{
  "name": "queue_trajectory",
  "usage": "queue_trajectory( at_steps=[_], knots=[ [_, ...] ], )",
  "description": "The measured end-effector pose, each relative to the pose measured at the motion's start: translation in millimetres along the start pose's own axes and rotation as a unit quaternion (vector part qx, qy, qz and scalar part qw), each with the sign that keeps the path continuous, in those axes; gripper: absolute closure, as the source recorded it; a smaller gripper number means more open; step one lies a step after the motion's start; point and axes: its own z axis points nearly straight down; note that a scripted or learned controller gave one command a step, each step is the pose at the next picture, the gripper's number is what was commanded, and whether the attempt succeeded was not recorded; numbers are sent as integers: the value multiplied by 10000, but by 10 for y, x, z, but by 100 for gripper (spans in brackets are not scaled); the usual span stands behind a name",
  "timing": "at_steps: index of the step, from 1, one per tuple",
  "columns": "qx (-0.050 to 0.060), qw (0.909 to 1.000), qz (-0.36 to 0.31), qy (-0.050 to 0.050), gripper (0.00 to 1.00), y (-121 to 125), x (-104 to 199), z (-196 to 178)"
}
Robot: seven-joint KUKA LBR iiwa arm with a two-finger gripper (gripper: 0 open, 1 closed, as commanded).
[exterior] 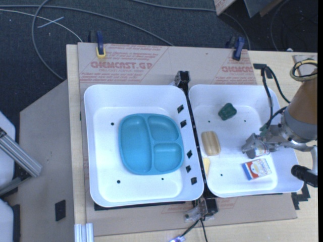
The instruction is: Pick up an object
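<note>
Blue tray (150, 143) in left bin (96, 135), hand (254, 146) above small box (257, 168)

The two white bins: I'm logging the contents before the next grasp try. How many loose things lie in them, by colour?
Blue: 1, the divided plate in the left bin
Green: 1, the small green lump in the right bin
Tan: 1, the tan block, right bin
White, blue and red: 1, the small printed box, right bin
Total: 4
</note>
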Motion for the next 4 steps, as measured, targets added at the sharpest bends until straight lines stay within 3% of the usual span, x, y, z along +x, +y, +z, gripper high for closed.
queue_trajectory(
  at_steps=[1,3,4],
  knots=[
    [-25,10000,2,-10,100,9,-8,-134],
    [-52,10000,-3,-25,100,72,-138,-1327],
    [-49,10000,-5,-23,100,79,-139,-1725]
  ],
)
